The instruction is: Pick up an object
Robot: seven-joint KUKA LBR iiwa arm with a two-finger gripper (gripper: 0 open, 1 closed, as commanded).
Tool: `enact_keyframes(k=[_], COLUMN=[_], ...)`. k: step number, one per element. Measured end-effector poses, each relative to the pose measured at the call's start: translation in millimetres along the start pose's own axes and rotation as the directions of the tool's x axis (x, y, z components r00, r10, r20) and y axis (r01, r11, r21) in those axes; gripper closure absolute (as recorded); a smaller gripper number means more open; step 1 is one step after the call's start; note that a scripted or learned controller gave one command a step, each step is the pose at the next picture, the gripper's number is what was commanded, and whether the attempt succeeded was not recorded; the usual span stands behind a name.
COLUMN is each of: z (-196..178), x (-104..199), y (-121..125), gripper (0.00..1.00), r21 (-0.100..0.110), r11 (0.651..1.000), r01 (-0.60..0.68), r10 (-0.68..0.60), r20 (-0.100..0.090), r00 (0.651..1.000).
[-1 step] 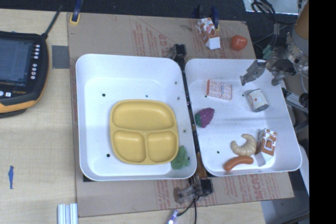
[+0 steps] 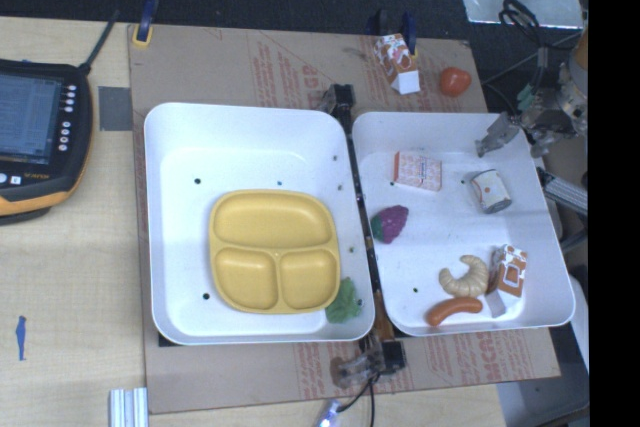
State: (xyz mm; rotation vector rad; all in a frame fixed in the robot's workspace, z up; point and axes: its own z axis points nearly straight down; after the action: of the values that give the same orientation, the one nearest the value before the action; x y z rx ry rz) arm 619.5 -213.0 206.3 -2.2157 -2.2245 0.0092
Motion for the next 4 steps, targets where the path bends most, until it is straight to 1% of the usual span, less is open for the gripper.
enact_keyframes(k=[1, 2, 3, 4], z=[104, 11, 116, 114], x=[34, 148, 105, 77], y=[27, 31, -34, 38], gripper=[0.0, 0.0, 0.0, 0.0], r21=[-0.003, -0.008, 0.004, -0.004], r11=[1.0, 1.0, 1.0, 1.0], r01=[0.002, 0.005, 0.0, 0.0], r10=[-0.002, -0.005, 0.0, 0.0], r20=[-0.002, -0.005, -0.001, -0.003], r00=[1.0, 1.0, 1.0, 1.0])
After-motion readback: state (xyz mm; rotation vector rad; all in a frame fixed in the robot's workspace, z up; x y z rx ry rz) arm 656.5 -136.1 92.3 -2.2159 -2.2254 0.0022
